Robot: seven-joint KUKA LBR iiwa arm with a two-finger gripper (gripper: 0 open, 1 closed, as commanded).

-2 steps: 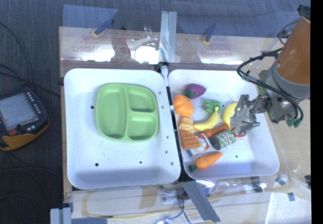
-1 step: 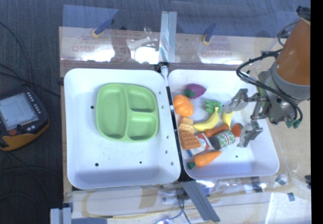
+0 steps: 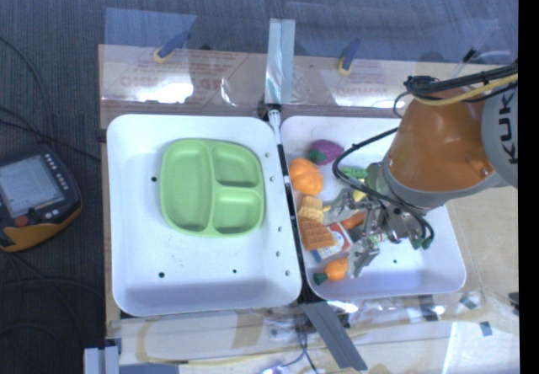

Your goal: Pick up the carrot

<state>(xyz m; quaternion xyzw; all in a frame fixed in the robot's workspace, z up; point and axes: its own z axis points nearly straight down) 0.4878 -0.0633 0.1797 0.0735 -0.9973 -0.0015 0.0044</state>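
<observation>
The carrot, a slim orange stick with a green leafy end pointing toward the far side, lies in the right bin directly under the gripper, which hangs over the middle of that bin with its metal fingers spread apart; the carrot's body shows between and beneath the fingers, but whether they actually pinch it cannot be told. Just left of the carrot sit a ridged yellow corn piece, a flat orange waffle-textured slab and a rounded orange fruit; a glossy purple eggplant-like piece rests farther back, and a small orange ball lies at the near side. The left bin of smooth white plastic carries a light green divided tray with three compartments and rounded corners.
</observation>
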